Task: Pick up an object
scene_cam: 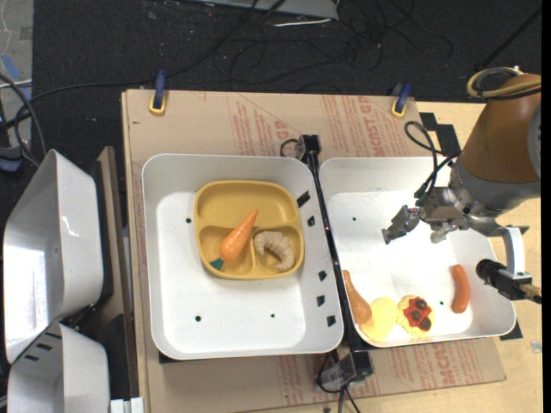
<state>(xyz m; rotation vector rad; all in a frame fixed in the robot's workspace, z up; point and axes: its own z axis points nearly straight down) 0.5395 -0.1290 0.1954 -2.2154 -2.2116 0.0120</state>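
My gripper (420, 229) hangs over the middle of the right bin (370, 175), jaws spread, with bare white floor showing between them. Nothing is in its grasp. In the same bin, an orange sausage (461, 288) lies near the right wall, below and to the right of the gripper. A yellow tart with red berries (415, 314) sits at the front edge. An orange-tan drumstick (355, 298) rests against the left wall at the front.
The left bin (172, 317) holds a yellow divided plate (215, 198) with a carrot (238, 235) and a pale shrimp (277, 248) on it. A dark divider with clips (320, 231) runs between the bins. Cables lie beyond the bench.
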